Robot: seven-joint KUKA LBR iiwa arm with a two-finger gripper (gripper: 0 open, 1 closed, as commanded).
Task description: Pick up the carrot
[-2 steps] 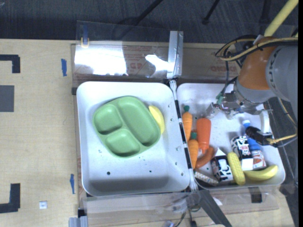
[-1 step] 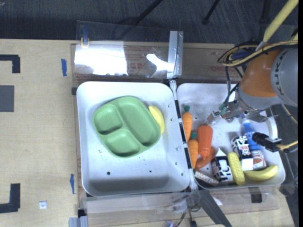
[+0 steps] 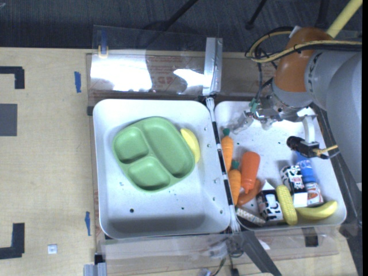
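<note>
Wood worktop (image 3: 40, 171), two white bins. Your end effector (image 3: 261, 112) sits upper right of frame, grip state can't tell; carrot (image 3: 227, 150) lies just below-left, untouched.

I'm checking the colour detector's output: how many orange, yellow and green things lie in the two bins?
Orange: 3, namely a carrot, a second carrot and a larger orange piece, all in the right bin.
Yellow: 3, namely the corn cob, the banana and a yellow piece beside the tray.
Green: 1, the divided tray in the left bin.
Total: 7
</note>
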